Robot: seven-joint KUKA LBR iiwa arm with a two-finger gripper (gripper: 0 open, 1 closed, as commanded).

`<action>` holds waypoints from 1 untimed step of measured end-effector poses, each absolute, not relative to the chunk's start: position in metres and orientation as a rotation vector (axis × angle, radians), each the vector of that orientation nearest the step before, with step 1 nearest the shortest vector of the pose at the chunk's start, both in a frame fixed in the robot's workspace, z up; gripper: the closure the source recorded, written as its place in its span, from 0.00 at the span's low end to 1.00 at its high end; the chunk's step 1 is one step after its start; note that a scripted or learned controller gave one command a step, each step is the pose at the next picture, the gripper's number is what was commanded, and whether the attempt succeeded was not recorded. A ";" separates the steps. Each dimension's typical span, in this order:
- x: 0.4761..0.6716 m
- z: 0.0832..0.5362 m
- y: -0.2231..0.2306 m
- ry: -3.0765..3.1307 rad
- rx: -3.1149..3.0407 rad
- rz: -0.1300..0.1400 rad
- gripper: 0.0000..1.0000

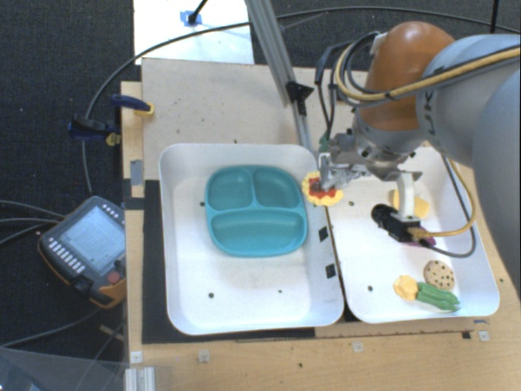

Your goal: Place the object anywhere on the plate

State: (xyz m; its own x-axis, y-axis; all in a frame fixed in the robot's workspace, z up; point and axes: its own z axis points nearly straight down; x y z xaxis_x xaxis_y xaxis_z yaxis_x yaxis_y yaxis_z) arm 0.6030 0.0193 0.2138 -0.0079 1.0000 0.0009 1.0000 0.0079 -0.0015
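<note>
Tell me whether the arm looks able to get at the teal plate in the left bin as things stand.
Probably yes. The gripper is at the wall between the bins, right beside the teal plate, over a small yellow and red object. Nothing stands between them.

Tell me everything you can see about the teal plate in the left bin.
The teal plate is a rounded rectangle with three compartments: two smaller ones along its far side and one wide one along its near side. It looks like smooth, matte plastic. It lies flat, right side up, on the floor of the left bin, toward the bin's far end and slightly turned. Nothing sits in any compartment. The gripper is off its right edge, not touching it.
</note>
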 end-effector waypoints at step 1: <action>0.572 0.214 0.062 -2.229 -2.210 0.001 1.00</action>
